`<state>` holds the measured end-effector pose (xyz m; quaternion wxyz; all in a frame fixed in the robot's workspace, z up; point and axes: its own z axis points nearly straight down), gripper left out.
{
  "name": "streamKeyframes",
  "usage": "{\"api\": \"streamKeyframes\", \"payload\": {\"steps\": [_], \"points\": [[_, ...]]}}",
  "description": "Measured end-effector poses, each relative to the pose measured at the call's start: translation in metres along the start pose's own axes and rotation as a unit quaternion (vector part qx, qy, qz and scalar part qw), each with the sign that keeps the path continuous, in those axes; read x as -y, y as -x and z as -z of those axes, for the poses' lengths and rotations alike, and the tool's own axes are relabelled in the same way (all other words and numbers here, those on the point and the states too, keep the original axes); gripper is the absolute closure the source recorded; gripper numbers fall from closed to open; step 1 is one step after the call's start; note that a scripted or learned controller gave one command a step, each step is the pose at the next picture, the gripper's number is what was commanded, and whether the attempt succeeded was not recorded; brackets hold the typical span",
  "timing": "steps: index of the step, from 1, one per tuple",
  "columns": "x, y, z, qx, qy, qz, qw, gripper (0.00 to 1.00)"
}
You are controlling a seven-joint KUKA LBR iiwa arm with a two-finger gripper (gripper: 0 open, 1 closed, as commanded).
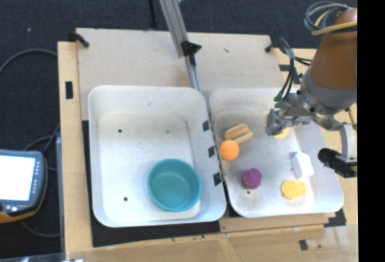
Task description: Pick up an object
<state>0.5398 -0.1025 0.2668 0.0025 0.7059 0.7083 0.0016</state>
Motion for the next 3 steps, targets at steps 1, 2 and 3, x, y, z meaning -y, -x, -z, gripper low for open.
{"api": "streamKeyframes", "payload": {"steps": [1,2,3], "points": [[0.01,-0.051,-0.015,-0.001,-0.003,0.001,1.0,1.0],[0.019,-0.113,-0.018,-0.001,-0.002,0.002,1.0,1.0],[0.036,-0.167,-0.025,-0.001,-0.003,0.002,1.0,1.0]]}}
